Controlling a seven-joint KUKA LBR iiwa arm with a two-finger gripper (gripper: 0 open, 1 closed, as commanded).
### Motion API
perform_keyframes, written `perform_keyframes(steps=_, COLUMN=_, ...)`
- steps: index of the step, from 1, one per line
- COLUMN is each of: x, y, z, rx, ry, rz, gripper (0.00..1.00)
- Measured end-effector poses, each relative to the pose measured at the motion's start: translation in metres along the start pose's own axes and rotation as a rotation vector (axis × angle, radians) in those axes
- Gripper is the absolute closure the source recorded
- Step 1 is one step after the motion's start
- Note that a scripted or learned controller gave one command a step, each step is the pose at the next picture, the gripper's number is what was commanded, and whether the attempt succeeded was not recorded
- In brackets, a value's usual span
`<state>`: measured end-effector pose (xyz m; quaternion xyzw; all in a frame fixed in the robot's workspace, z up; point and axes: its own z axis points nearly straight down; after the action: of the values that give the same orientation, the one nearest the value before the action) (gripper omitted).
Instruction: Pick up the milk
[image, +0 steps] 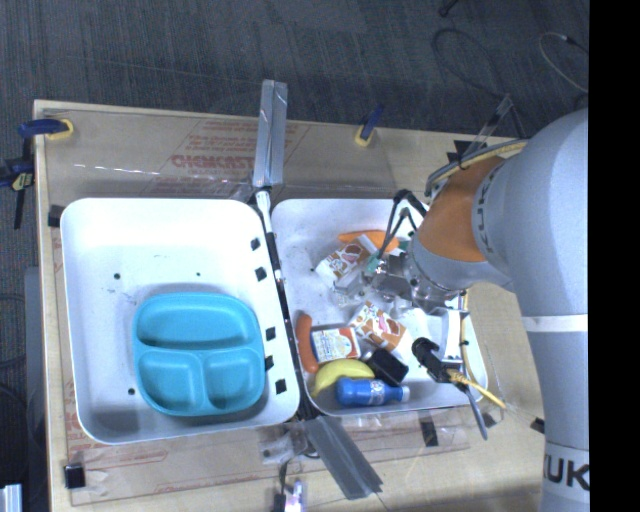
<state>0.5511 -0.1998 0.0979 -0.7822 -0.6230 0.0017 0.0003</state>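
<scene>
The milk (333, 343), as I read it, is the small white carton with a red-orange label lying flat in the right bin (320, 206), just above the banana (343, 372) and seemingly touching it. The gripper (378, 278) hangs further up and right of the banana, over another patch of clutter and apart from the milk. The wrist covers it, so I cannot tell how wide its grip stands, and nothing can be seen held in it. To pick well, the gripper should shift down-left toward the banana until it is centred over the milk, turn to close across the narrow side, and descend straight. Space is tight. An orange stick (303, 338) lies against the milk, up-left of the banana. A brown-and-white pack (378, 325) sits up-right of the banana, close beside the milk. A black thing (388, 365) lies just right of the banana. A slanted approach would likely catch one of these neighbours. The label is too small to read, so which thing is the milk is a judgement; a second pack (338, 262), well above the banana, could be it instead. The milk's lower edge is hard to part from the banana, and whatever lies beneath the wrist is hidden.
</scene>
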Motion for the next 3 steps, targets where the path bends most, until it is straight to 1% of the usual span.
perform_keyframes(steps=1, x=0.006, y=-0.07, z=0.007, rx=-0.005, ry=0.001, rz=0.053, gripper=0.0)
perform_keyframes(steps=2, x=0.05, y=-0.053, z=-0.022, rx=0.001, ry=0.002, rz=-0.02, gripper=0.0)
perform_keyframes(steps=3, x=0.008, y=-0.068, z=0.002, rx=-0.029, ry=0.0, rz=0.006, gripper=0.0)
